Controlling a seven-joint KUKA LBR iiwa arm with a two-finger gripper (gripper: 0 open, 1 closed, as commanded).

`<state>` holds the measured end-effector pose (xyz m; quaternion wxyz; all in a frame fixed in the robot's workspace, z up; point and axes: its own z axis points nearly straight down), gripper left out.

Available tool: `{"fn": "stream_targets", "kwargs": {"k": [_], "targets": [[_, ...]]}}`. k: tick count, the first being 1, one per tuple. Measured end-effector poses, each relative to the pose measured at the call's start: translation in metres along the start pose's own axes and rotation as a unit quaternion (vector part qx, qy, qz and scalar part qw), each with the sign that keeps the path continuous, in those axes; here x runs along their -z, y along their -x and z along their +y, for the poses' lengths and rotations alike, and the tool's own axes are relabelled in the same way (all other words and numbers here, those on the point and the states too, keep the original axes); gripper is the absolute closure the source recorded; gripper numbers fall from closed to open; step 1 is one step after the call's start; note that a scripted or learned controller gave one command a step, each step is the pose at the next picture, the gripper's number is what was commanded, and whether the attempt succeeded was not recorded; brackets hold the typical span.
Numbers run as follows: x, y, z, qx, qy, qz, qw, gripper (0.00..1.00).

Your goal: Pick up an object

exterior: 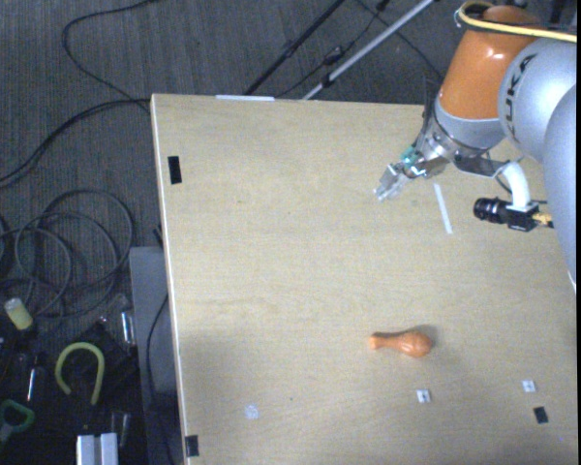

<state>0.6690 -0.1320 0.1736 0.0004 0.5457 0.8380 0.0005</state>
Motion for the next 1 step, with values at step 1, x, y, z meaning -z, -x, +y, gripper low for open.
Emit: {"fn": "stream_targets", "kwargs": {"k": [1], "targets": [[0.0099,-0.0732,0.0220,-0.001,-0.001,0.001,1.0000,1.00]]}}
